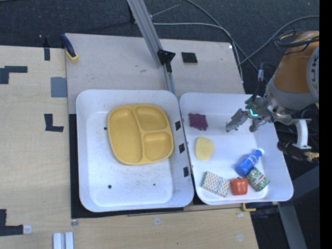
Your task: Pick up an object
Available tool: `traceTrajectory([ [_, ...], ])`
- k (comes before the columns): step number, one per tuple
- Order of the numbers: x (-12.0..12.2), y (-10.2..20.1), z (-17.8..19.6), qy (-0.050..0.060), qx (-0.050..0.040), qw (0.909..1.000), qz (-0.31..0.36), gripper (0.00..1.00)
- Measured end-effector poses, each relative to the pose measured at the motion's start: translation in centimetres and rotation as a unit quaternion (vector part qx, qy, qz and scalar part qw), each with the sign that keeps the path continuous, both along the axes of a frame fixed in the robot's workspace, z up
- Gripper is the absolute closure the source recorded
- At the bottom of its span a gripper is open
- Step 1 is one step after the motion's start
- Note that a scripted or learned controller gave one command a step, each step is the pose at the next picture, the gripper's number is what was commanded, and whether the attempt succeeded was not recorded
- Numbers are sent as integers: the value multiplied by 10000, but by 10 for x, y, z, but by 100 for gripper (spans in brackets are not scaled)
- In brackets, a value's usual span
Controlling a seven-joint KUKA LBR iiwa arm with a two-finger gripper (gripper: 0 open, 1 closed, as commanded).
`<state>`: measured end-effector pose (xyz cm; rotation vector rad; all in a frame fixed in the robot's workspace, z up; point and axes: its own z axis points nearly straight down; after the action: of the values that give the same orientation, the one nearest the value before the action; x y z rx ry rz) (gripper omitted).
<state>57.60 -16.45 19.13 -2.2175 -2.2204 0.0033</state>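
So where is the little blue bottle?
The small blue plastic bottle lies tilted in the right white bin, near its lower right corner, just above the red object and green can.

A yellow three-compartment tray [140, 134] lies in the left white bin [88, 191]. A slanted metal pole [148, 27] rises beyond the tray. A blue-and-yellow clamp [69, 47] sits at the bench corner, up-left of the tray.
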Motion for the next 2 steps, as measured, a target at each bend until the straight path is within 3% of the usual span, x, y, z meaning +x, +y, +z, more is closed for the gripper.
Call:
traceTrajectory([
  [1, 1, 0, 1, -12, -3, 10000, 2, 0],
  [2, 4, 2, -44, 9, -6, 10000, 1, 0],
])
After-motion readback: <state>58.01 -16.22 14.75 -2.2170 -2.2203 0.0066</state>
